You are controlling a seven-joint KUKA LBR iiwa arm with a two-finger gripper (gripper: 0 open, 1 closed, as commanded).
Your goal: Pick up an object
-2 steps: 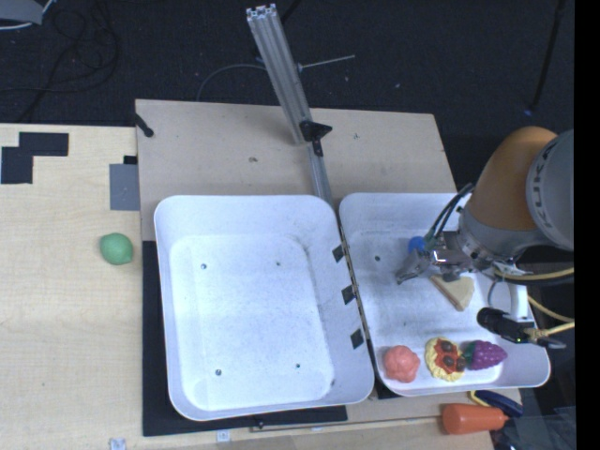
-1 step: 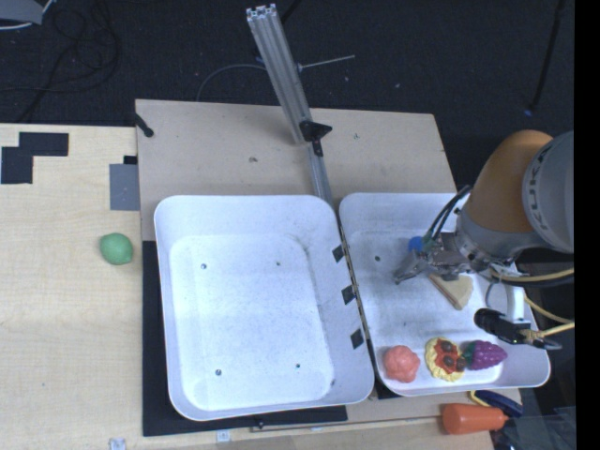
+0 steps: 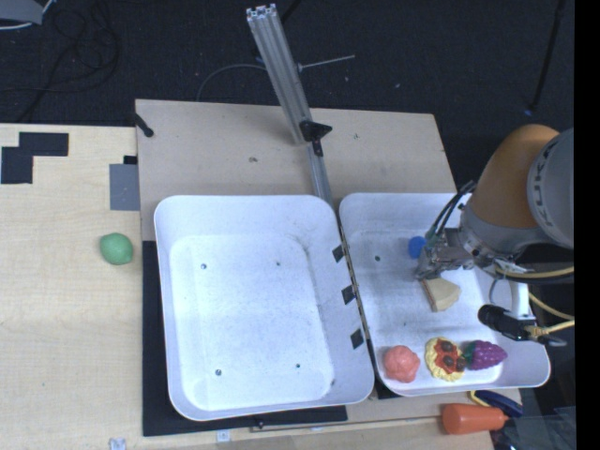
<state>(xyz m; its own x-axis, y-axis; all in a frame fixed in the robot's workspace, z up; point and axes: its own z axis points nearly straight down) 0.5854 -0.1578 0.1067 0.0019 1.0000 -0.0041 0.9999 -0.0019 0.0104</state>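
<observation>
The right bin [image 3: 394, 223] holds a tan wedge-shaped block [image 3: 442, 295], a small blue ball [image 3: 415, 246], a pink-red ball [image 3: 401, 363], a yellow and red toy [image 3: 443, 358] and a purple grape cluster [image 3: 487, 352]. My gripper [image 3: 437, 265] hangs low in this bin, just above the tan block's upper edge and right of the blue ball. The wrist hides its fingertips. I see nothing held.
The left bin [image 3: 178, 223] lies beside the right one. A green ball [image 3: 117, 248] rests on the bench left of the bins. An orange object [image 3: 472, 418] lies below the right bin. A metal rail [image 3: 284, 68] slants up behind the bins.
</observation>
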